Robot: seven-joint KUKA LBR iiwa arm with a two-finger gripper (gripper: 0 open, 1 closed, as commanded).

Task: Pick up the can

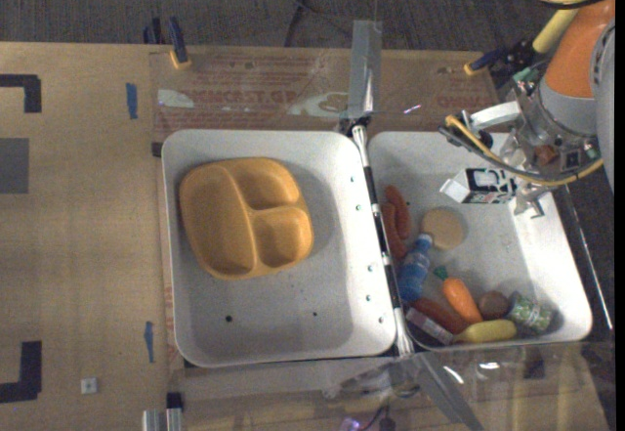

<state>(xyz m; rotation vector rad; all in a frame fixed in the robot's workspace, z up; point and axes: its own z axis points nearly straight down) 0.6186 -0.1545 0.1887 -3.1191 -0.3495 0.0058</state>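
A small round item with a tan top (444,227), possibly the can seen from above, stands in the middle of the right bin (562,253). A green, shiny, can-like item (532,314) lies in that bin's near right corner. I cannot tell which of the two is the can. My gripper (527,196) hangs over the right bin's far right part, under the grey and orange arm (576,67). It is right of a small white and black carton (481,187) and well apart from both can-like items.
The right bin also holds red sausages (393,214), a blue bottle (415,268), a carrot (459,300), a banana (485,330) and a brown ball (493,303). An orange divided plate (244,216) lies in the left bin (293,322). A metal divider (376,243) separates the bins.
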